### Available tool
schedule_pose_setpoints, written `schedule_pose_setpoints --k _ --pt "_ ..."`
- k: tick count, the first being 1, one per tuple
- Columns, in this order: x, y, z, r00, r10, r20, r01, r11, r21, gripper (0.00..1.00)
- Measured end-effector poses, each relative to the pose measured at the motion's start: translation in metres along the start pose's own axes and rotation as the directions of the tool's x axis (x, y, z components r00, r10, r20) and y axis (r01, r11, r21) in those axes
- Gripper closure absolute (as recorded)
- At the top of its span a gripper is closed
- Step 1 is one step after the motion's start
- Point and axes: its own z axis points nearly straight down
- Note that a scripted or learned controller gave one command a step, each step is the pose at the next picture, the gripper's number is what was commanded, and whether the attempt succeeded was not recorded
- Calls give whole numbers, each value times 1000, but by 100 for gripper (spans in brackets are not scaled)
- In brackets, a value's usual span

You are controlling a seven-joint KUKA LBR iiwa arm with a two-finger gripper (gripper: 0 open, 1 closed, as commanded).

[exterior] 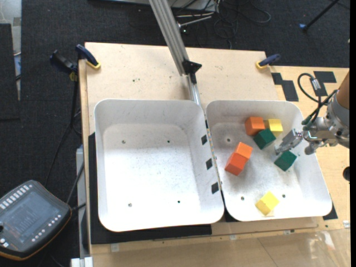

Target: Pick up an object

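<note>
Pendant (29, 218): lower left corner of frame, on the floor beside the bench, nearest the camera.
Left bin (111, 149): centre-left of frame, bare white floor with specks.
Right bin (317, 199): centre-right, holding six blocks.
Yellow block (267, 203): low in the right bin, well apart from the rest.
Orange block (239, 158): middle of the bin, lying at a tilt.
Upper cluster: second orange block (255, 125), second yellow block (275, 126) and a green block (264, 139), touching or nearly so.
Target, judged: green cube (286, 161), right part of the bin, set at a slant.
Gripper (291, 141): reaching in from the right edge, low over the bin; fingers spread apart, nothing between them.
Key relation: green cube just below the fingertips in the frame, slightly to their left, apparently just beside them; no long axis to match.
Next move, judged: short shift down-frame, then descent and closing.
Risk: upper green block near the fingers on the left.
</note>
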Motion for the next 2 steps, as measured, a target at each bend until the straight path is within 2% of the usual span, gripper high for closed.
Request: schedule_pose_setpoints --k 1,2 --pt "0 1 -2 1000 1 1 -1 1000 -5 0" --pt "-1 0 41 1000 2 0 -2 1000 0 0"
